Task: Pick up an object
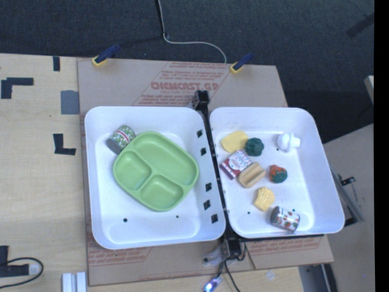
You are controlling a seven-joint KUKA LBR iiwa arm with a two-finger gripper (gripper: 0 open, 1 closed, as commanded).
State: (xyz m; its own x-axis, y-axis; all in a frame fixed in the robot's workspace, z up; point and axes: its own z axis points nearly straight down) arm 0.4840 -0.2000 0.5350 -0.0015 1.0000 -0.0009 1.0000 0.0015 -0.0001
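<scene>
Camera view gives you two bins touching side by side. You cannot tell the gripper's state. Left bin (97,181) holds a green tray (157,170) with a can (121,137) touching its far-left edge. Right bin (316,163) holds the loose pieces: yellow wedge (234,142), green ball (254,146) just beside it, white piece (287,142), packet (236,163) against a bun (251,175), strawberry (278,174), corn (264,198) and a tin (284,219).

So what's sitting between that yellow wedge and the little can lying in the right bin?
In the camera view, between yellow wedge and can: a hot-dog bun and a corn piece.
</scene>
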